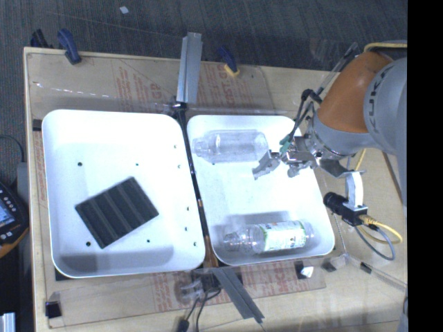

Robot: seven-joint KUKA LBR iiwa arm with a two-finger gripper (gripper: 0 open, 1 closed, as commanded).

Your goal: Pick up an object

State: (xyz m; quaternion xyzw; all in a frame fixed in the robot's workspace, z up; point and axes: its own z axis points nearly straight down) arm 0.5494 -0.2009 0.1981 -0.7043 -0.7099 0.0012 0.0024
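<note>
Two clear plastic bottles lie in the right bin. One bottle lies on its side at the bin's far end. The other bottle, with a white and green label, lies along the near wall. My gripper hangs over the right side of this bin, between the two bottles and just right of the far one. Its two fingers stand apart with nothing between them. A dark ribbed rectangular pad lies flat in the left bin.
The grey arm with its orange band reaches in over the right bin's right rim. A metal bar stands behind the seam between the bins. Blue clamps grip the bench's far edge. Cables trail at the right.
</note>
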